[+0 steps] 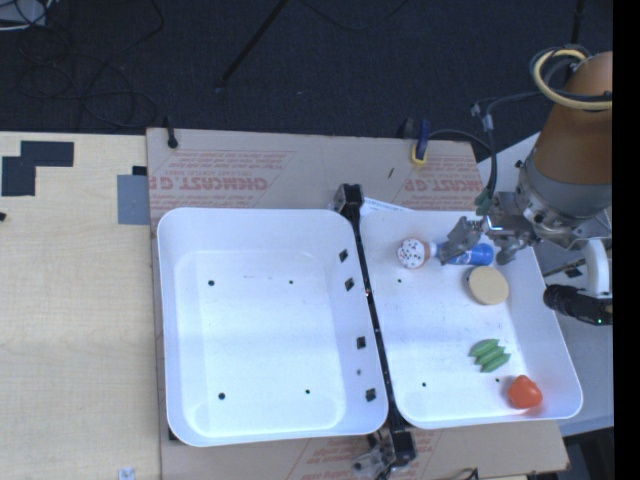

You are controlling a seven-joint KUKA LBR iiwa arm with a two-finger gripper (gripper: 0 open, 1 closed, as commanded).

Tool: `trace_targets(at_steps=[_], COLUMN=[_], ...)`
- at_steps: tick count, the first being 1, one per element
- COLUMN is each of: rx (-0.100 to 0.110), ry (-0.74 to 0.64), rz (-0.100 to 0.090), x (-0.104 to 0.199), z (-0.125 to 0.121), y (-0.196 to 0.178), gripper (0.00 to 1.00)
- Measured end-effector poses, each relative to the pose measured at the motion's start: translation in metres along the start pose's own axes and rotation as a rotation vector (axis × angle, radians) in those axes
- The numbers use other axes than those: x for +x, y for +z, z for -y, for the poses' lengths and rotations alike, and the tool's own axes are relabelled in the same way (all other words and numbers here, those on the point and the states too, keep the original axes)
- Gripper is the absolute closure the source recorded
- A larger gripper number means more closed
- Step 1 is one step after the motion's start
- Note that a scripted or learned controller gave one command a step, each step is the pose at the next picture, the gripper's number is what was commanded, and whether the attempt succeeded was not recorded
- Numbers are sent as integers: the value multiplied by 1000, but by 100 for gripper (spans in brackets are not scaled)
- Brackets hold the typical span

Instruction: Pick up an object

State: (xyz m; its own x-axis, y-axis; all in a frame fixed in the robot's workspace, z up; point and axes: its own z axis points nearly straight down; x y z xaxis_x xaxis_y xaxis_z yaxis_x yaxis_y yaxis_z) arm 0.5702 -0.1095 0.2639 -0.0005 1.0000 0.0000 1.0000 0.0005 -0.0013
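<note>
Camera view has the grey arm reaching in from the right, its gripper (470,240) low over the right white bin (440,388), fingers pinching a blue cylindrical object (474,255), just beside a white dotted ball (411,253) and tan round disc (488,286).

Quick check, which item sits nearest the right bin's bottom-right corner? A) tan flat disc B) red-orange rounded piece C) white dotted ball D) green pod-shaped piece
B: the red-orange rounded piece lies right at that corner of the right white bin, below the green pod-shaped piece and tan flat disc.
</note>
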Motion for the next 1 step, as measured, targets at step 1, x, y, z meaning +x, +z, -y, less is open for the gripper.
trace_targets(at_steps=[1], rx=[8], ry=[-3], rz=[-1], x=[-5], z=[-57], y=[125], gripper=[0])
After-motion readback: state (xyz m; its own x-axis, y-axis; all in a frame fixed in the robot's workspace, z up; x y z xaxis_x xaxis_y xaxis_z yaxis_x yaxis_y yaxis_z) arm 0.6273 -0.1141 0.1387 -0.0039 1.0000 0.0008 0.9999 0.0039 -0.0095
